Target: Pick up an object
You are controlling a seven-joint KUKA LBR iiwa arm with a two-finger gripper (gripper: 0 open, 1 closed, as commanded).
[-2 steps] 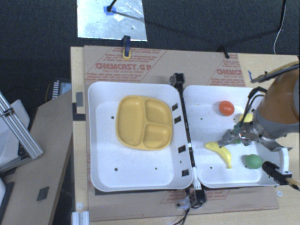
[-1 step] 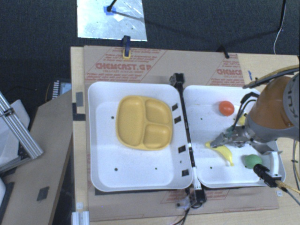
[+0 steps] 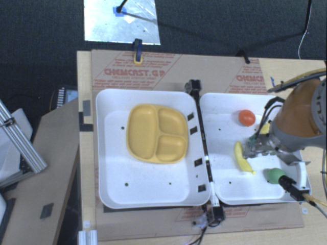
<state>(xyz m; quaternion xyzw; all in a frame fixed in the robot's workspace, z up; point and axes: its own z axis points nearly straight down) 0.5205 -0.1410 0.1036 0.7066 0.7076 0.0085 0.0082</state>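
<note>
A yellow banana (image 3: 242,158) lies in the right bin (image 3: 225,188), near its middle. An orange ball (image 3: 247,117) rests toward the back of that bin, and a green object (image 3: 275,175) sits near its front right. My gripper (image 3: 254,148) hangs low over the right bin, right beside the banana's right side. The grey arm with its orange band comes in from the right and covers the bin's right part.
The left bin (image 3: 110,182) holds a yellow divided plate (image 3: 156,133). A black divider with clips (image 3: 201,142) runs between the bins. Cardboard lies under both bins, and a silver sheet (image 3: 121,13) sits on the dark floor behind.
</note>
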